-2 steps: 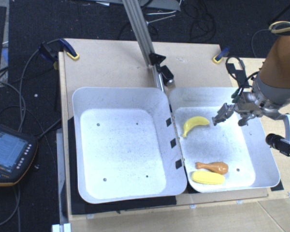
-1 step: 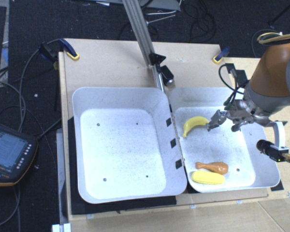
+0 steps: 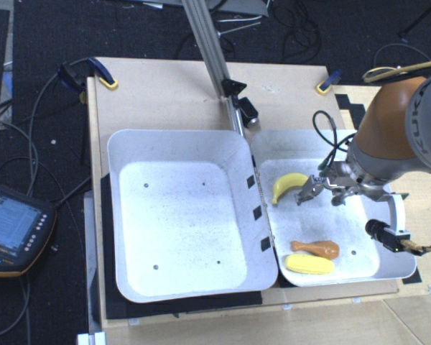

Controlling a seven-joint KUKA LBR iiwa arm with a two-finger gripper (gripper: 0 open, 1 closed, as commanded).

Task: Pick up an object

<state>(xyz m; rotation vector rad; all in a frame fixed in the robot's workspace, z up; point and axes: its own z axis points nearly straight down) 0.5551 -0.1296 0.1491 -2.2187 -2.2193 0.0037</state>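
The rounded grey arm segment [image 3: 427, 131] wears a broad, glossy orange band [image 3: 384, 124] above its wrist. A thin black cable [image 3: 325, 129] loops out beside the wrist. Below sits a grey metal two-finger gripper [image 3: 323, 192] with dark fittings.

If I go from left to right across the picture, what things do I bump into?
Black handheld screen → left bin → banana → gripper → orange band.
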